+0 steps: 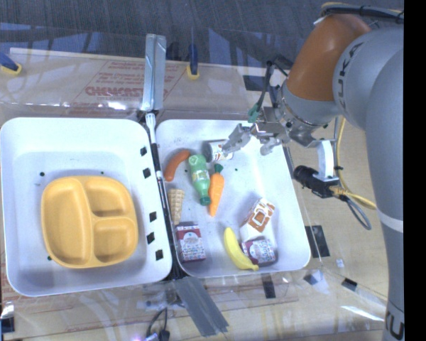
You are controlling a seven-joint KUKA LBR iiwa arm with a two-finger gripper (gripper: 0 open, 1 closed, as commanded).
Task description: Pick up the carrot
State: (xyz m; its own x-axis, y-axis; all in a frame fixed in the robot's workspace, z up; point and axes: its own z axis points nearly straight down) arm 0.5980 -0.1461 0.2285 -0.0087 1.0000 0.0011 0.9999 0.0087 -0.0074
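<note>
The carrot [215,192] is orange with a green top and lies upright in the middle of the right bin [292,212]. It touches a green bottle [199,178] on its left. My gripper [252,142] hovers over the bin's far edge, up and to the right of the carrot and apart from it. Its two fingers [233,140] are spread open with nothing between them.
The right bin also holds an orange sausage [176,163], a waffle cone [177,204], a red can [189,242], a banana [238,250] and two small packages [260,231]. A yellow divided plate [90,220] lies in the left bin [14,190].
</note>
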